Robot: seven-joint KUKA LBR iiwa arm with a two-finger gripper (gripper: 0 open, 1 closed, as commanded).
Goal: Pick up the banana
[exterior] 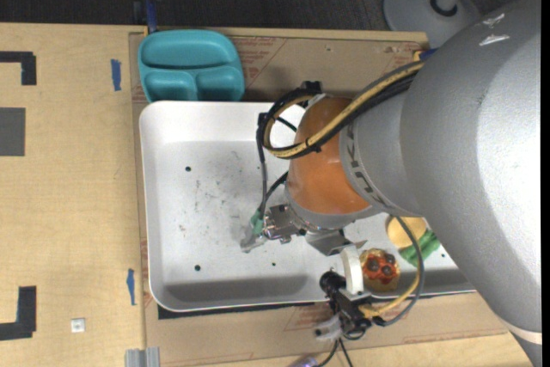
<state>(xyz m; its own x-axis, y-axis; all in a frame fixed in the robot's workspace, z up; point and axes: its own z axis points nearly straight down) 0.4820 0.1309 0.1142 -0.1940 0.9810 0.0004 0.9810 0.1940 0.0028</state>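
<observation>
A yellow rounded piece, which looks like the banana [406, 230], peeks out under the arm in the right part of the view; most of it is hidden by the arm. My gripper [256, 234] hangs low over the floor of the left white bin [172, 185], well left of the yellow piece. A small green bit shows at the gripper's tip, and I cannot make out what it is. The grey arm with its orange band [322, 168] covers the middle and the right bin.
A teal divided tray [191, 64] stands behind the left bin's far edge. A green item [432, 251] and a reddish-orange round object [381, 268] lie near the yellow piece. Cables loop around the wrist and hang over the bin's front rim.
</observation>
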